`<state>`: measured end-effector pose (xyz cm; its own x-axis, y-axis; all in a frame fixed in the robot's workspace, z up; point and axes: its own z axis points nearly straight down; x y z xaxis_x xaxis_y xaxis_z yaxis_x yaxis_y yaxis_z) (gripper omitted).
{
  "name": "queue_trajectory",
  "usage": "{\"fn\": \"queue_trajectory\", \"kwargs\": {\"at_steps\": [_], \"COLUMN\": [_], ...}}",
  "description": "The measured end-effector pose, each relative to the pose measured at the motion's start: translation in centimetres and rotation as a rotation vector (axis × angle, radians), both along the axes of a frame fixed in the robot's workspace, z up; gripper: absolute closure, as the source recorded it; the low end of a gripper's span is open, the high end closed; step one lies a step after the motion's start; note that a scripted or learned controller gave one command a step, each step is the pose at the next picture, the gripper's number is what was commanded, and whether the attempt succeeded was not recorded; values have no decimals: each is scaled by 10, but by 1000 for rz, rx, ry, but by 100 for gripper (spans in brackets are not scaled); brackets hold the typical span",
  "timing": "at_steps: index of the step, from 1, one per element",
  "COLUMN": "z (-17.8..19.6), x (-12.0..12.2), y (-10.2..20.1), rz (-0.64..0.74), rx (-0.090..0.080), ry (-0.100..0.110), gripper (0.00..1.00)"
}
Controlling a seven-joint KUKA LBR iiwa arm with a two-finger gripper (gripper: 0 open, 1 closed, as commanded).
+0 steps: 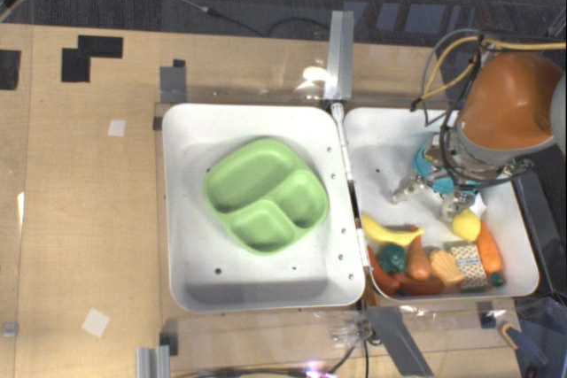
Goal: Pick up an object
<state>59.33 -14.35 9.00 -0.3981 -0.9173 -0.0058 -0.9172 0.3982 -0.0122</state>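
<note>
The arm is reaching into the right bin (376, 146) from the right, with its gripper (438, 190) hanging low over the bin floor, just far of the pile of toy food along the near wall. The fingers (407, 189) are standing spread apart with nothing between them.

Candidates for the pick are lying close together: a yellow lemon (466, 226) just near of the gripper, a banana (390, 232) to its left, an orange carrot (489, 250), a brown piece (418, 256) and a red pepper (390, 274).

The crowding is the main risk. A descent into the pile is likely to catch two pieces at once or push one aside. The food looks like smooth, hard plastic, and the rounded lemon and the tapering carrot are probably going to squirt out of a pinch that lands off-centre. Pieces pressed against the near wall are leaving little room for a finger.

In the left bin (186, 279), a matte green divided plate (266, 195) is sitting well apart from the work.
</note>
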Motion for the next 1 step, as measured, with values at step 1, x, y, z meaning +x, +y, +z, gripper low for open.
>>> {"fn": "queue_trajectory", "kwargs": {"at_steps": [1], "z": [2], "x": [-104], "y": [-49], "rz": [-21], "rx": [-4], "ry": [3], "gripper": [0]}}
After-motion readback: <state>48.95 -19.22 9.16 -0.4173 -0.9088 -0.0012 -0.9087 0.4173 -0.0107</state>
